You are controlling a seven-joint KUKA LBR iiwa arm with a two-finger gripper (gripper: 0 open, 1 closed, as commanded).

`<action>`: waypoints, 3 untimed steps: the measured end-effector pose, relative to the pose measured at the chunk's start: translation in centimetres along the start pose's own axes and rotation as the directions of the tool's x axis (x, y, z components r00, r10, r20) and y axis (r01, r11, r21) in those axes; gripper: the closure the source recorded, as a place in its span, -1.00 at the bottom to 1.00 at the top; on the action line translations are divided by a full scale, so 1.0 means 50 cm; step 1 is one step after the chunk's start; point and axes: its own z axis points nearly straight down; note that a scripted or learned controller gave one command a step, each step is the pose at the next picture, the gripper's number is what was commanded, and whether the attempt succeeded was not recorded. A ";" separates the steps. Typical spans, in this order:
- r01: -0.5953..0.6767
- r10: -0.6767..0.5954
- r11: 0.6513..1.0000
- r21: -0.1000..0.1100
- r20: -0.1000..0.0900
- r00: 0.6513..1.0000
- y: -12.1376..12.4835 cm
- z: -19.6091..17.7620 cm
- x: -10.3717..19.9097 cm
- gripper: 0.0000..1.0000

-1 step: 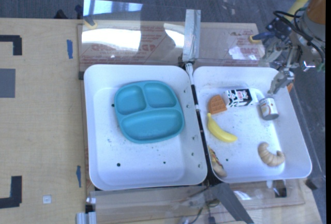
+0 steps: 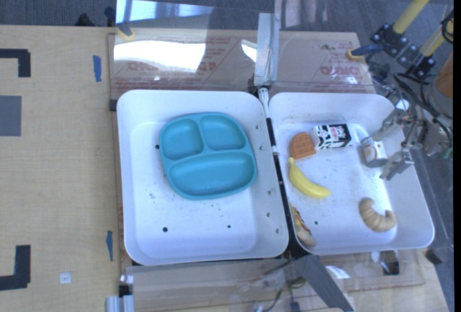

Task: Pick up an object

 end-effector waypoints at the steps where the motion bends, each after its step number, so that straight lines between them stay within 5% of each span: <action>1: -0.156 0.156 0.988 0.000 0.019 0.988 0.110 0.115 -0.007 -1.00; 2: -0.151 0.151 0.989 -0.001 0.023 0.988 0.116 0.096 -0.009 1.00; 3: -0.398 0.398 0.917 -0.006 0.013 0.917 0.251 0.153 0.048 1.00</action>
